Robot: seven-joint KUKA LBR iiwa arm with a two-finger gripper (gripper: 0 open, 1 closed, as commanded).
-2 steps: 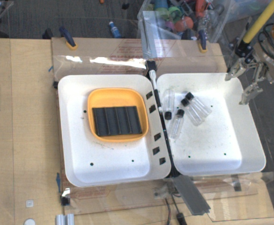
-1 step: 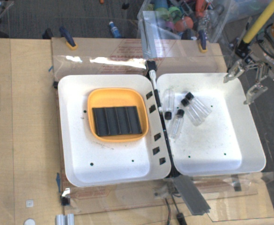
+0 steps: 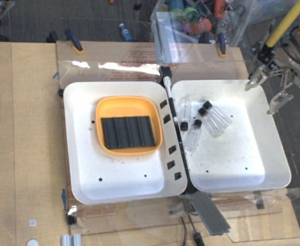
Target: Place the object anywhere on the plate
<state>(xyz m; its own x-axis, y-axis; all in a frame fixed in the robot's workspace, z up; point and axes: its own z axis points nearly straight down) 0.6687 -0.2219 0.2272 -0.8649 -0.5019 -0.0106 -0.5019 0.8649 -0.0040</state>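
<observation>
Two shallow white plastic bins sit side by side on the wooden table [image 3: 21, 137], touching along their inner edges.

Left bin [image 3: 80, 178]: holds one orange, rounded-square plastic plate [image 3: 129, 104]. On the plate lies one dark grey ribbed rectangular block [image 3: 128, 132], flat, roughly centred, with four raised ridges running across it. It lies wholly inside the plate's rim.

Right bin [image 3: 242, 158]: holds a loose cluster of clear plastic vials with black caps [image 3: 205, 121], lying on their sides in the bin's left-centre part. I count three black caps; the clear bodies overlap and blend into the white floor, so I cannot give the vial count for certain. Some of them touch one another.

Along the seam between the bins runs a black strip [image 3: 171, 132] with small black tabs on it.

My gripper [image 3: 267, 88] is over the upper right corner of the right bin, above the rim, well apart from the vials and from the plate. Its two thin metal fingers [image 3: 256, 78] stand spread apart, with nothing between them: open, holding nothing.

Beyond the bins, at the far side of the table, stands one clear plastic tub [image 3: 201, 14] filled with mixed coloured items, too jumbled to count. Two blue clamps [image 3: 74, 41] grip the far edge of the board.
</observation>
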